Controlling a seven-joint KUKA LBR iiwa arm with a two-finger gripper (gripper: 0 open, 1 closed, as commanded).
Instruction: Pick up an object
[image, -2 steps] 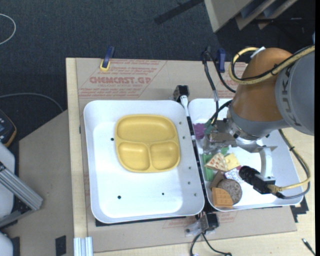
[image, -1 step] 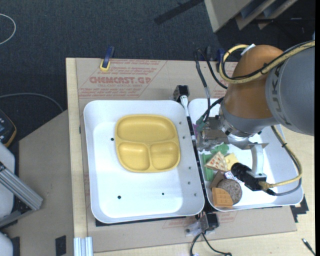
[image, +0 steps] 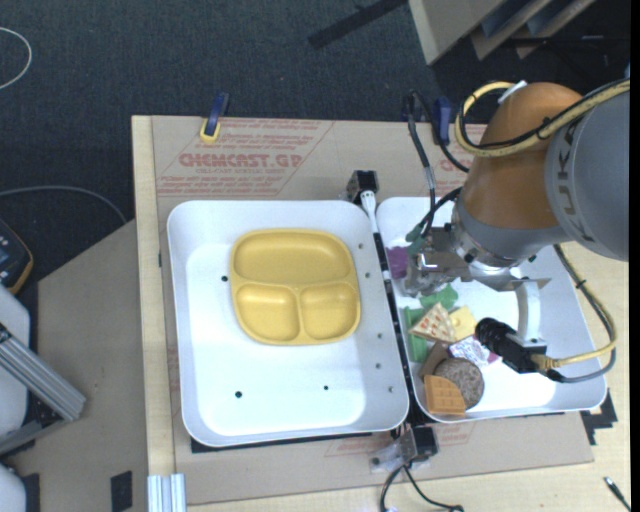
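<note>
Left bin (image: 200, 330) held a yellow divided tray (image: 296, 283), lying flat near its back half; rest of that bin floor bare, so the tray looked like a drop-off spot rather than a target. Both bins sat side by side on the table (image: 150, 200), walls touching at the middle.

Right bin (image: 570, 385) carried the pickable clutter, crowded against its left wall: purple piece (image: 399, 264) at the back, green scraps (image: 436, 298), a yellow wedge (image: 438, 324), a brown disc (image: 461, 379) and an orange waffle (image: 446, 394) nearest the front.

Arm (image: 520, 160) reached in from the right, wrist bent down over the purple and green items. Claw (image: 432, 262) low among them; whether it was open or closed, could not tell, and nothing seen held. Judged a grasp attempt under way.
</note>
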